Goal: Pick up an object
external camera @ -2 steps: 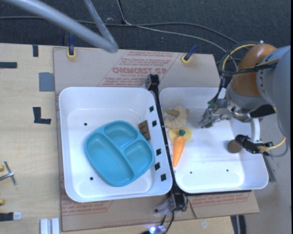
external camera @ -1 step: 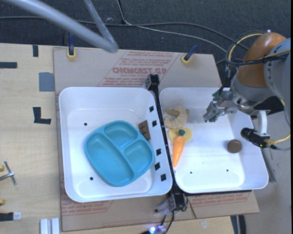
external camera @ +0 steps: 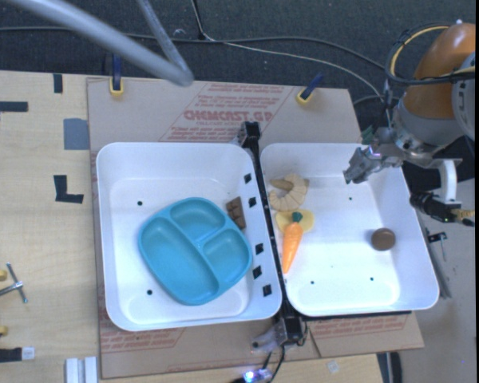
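Two shallow white bins sit side by side on the surface, each a catch-all for loose items so that nothing rolls away. The left bin (external camera: 112, 214) holds a blue divided tray (external camera: 193, 250) lying flat at its centre, with a small brown block (external camera: 236, 211) just beside the tray at about two o'clock, close to the divider.

The right bin (external camera: 415, 294) carries the likelier targets. An orange toy carrot (external camera: 290, 246) lies against the left wall at about nine o'clock, and a pale, tan-coloured toy (external camera: 289, 192) touches its top end at about ten o'clock. A small brown round object (external camera: 382, 238) sits alone at about three o'clock, well apart from the others, which should make it the easiest to approach without bumping a neighbour.

The gripper (external camera: 358, 168) hangs over the right bin's far edge at about one o'clock, the arm reaching in from the right. Nothing sits between the jaws; whether they stand apart or together I cannot tell, as they are small and blurred. No descent toward any item looks begun.
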Available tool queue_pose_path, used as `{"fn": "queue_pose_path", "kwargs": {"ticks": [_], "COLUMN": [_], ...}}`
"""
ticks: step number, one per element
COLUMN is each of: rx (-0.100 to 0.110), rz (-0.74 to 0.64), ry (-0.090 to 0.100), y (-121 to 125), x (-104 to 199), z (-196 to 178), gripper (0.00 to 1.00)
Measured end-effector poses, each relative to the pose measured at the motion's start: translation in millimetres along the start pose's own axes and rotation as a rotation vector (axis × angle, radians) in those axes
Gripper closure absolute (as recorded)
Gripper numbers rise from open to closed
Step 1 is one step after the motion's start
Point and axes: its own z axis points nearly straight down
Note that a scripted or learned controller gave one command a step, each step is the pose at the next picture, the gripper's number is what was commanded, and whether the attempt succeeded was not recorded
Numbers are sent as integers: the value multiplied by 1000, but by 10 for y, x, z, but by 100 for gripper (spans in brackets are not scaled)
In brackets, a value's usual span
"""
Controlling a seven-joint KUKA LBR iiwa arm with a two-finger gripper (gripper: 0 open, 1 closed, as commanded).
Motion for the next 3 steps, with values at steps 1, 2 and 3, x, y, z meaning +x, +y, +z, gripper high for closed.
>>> {"fn": "queue_pose_path", "kwargs": {"ticks": [1,2,3], "rx": [1,4,7], "rz": [0,-4,-2], "ry": [0,2,1], "y": [-60,41,82], "x": [58,556,1078], "z": [-475,-533,-378], "gripper": [100,100,100]}}
